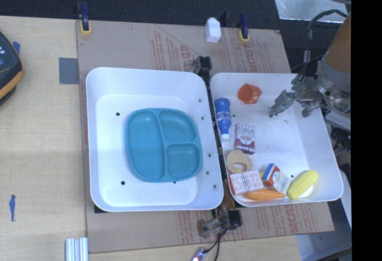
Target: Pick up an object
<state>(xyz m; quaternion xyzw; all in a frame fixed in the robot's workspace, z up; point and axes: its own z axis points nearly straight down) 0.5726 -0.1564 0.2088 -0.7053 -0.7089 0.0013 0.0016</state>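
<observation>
You find open white floor in the right bin [310, 152] at centre-right. Items crowd its left wall and front edge: blue bottle [222, 115], bagel [239, 161], corn [302, 184].

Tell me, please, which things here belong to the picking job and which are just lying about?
Job: gripper, open over the right bin; red item; blue bottle; pink carton; doughnut; corn; carrot.

Lying about: teal divided plate in the left bin; blue clamps; grey tape.
</observation>
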